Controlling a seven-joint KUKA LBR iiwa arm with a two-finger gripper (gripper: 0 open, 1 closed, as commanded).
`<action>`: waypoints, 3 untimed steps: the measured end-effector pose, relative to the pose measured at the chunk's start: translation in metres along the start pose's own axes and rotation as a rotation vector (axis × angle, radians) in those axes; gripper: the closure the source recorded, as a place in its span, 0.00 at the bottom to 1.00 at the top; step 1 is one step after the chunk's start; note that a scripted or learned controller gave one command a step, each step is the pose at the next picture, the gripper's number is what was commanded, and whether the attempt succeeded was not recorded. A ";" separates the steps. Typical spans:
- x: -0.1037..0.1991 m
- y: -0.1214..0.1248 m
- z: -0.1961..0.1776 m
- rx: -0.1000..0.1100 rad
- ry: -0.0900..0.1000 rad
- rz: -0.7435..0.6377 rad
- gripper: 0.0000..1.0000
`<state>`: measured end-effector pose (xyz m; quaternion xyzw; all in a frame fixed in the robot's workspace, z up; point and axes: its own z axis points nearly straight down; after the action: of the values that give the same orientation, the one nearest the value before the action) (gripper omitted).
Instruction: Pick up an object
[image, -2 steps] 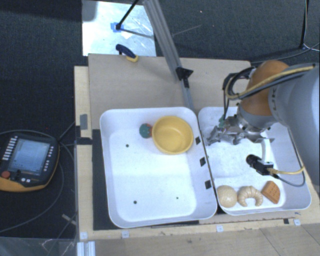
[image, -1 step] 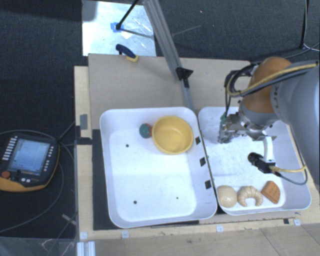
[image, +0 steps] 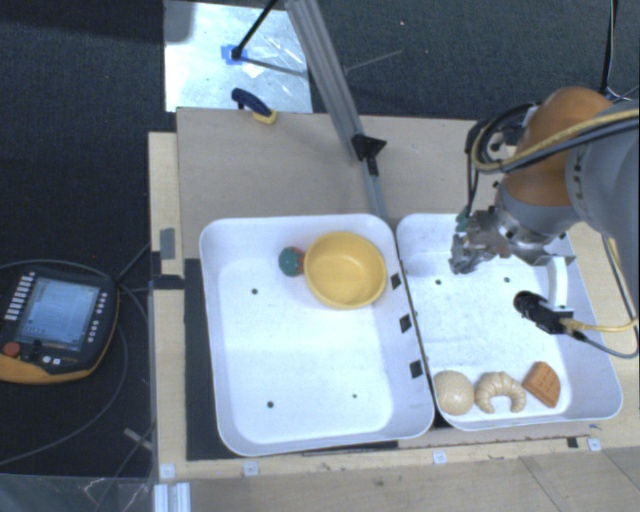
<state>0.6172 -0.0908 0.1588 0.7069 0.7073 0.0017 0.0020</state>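
My gripper (image: 464, 262) hangs over the upper left part of the right bin (image: 600, 400), pointing down at bare white floor. Nothing shows between its fingers. Along that bin's near edge lie a pale round bun (image: 453, 392), a curved croissant (image: 501, 391) and a small orange waffle-like piece (image: 543, 383), well below the gripper. In the left bin (image: 300, 400) a yellow bowl (image: 345, 270) rests at the upper right, with a small dark green ball (image: 291, 261) touching its left side.
A grey pole (image: 340, 90) slants across the bench toward the gap between the bins. A black cable connector (image: 538, 311) hangs beside the arm over the right bin. A teach pendant (image: 55, 320) lies on the floor at the left.
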 end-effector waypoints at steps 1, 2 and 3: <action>0.007 0.000 -0.061 -0.001 0.000 -0.001 1.00; 0.007 0.001 -0.113 0.000 0.000 0.000 1.00; 0.052 0.016 -0.098 0.005 0.001 -0.003 1.00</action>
<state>0.6325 -0.0388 0.2571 0.7058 0.7084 0.0003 -0.0003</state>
